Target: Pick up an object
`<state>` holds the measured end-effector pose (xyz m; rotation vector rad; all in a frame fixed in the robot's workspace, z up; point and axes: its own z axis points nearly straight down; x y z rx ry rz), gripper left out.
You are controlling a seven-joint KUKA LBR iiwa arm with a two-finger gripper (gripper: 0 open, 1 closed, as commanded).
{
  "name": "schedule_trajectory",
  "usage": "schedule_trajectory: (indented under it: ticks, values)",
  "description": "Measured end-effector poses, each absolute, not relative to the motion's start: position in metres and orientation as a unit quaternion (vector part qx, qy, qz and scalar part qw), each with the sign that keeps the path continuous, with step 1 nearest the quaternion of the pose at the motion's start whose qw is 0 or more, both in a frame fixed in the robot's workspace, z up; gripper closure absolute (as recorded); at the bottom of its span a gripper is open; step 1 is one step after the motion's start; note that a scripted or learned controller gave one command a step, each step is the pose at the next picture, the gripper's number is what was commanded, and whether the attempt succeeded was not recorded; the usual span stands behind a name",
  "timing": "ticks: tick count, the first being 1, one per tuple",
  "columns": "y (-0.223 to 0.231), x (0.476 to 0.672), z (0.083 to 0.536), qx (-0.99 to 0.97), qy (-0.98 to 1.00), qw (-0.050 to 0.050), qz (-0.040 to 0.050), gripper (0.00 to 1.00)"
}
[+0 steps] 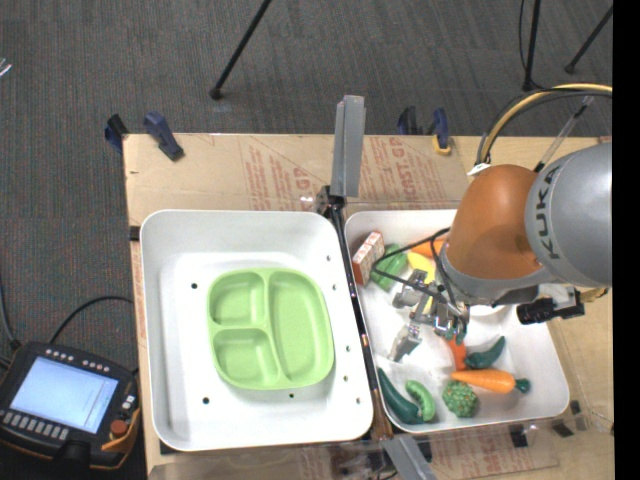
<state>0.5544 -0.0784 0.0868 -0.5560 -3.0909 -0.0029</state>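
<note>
**Grey arm bends low over the right bin of toy food**

Grey and orange, the arm [530, 228] reaches in from the right and folds down over the right bin [555, 368], its orange band bulging above the wrist and hiding the far middle of that bin. The wrist points down and toward the left, so the gripper [408, 340] hangs over the bin's middle, near the divider between the two bins. Its metal fingers are small and partly blurred against the white floor; they seem slightly spread with nothing between them, though the view is too poor to be sure.

Toy food lies around it. A carrot [487, 379] rests on its side near the front right, with a broccoli floret [460, 399] just beside it on the near side. A dark green pepper [489, 351] lies just far of the carrot. Along the near left wall sit a dark cucumber [396, 392] and a lighter green pod [423, 400], touching or nearly so. At the far left corner a small red-brown box [366, 253] stands beside a green vegetable [389, 266].

The left bin [165, 268] holds a light green divided plate [270, 328] lying flat in its middle.
</note>
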Motion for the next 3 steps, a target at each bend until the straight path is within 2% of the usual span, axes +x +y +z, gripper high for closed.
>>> schedule_trajectory:
  ticks: [1,2,3]
  values:
    - [-0.095,0.578,0.088,-0.281,-0.960,0.000,-0.0002,0.00]
    - [-0.094,0.579,0.098,-0.278,-0.961,-0.001,-0.0004,1.00]
    - [-0.056,0.605,0.220,-0.345,-0.938,-0.006,-0.0019,1.00]
